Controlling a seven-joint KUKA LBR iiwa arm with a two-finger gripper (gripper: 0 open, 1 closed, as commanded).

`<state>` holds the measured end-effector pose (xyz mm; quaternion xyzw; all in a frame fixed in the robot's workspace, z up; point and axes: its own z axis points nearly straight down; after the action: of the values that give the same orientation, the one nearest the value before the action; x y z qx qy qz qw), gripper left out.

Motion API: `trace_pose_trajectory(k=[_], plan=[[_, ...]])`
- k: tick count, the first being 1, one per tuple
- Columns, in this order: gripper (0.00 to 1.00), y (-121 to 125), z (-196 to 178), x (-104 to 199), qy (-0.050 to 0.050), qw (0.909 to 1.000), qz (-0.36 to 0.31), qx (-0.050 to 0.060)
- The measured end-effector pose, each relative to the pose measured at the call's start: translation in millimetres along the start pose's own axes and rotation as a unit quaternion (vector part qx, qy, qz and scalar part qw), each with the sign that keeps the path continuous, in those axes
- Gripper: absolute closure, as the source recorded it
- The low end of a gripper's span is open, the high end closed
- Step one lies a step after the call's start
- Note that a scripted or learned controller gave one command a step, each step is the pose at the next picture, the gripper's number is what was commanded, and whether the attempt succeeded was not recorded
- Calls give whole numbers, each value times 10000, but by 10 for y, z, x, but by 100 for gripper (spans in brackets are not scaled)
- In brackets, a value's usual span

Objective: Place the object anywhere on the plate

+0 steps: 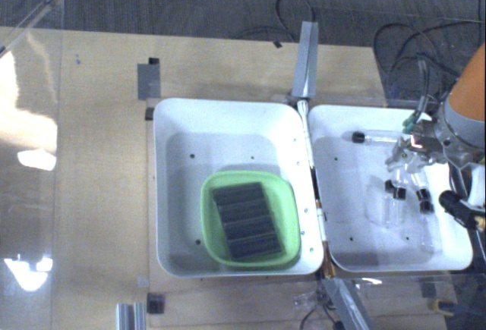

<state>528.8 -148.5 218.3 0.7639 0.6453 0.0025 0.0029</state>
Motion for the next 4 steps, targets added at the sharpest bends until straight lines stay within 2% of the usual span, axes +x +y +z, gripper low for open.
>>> trace_pose_trajectory(k=[1,2,3,4], plan=[[100,-346,331,771,6,9966,-819,15],[100,-450,332,1385,11,9846,-1750,12],[0,-449,332,1382,10,9846,-1748,11],[100,-424,222,1393,13,9845,-1756,-21]])
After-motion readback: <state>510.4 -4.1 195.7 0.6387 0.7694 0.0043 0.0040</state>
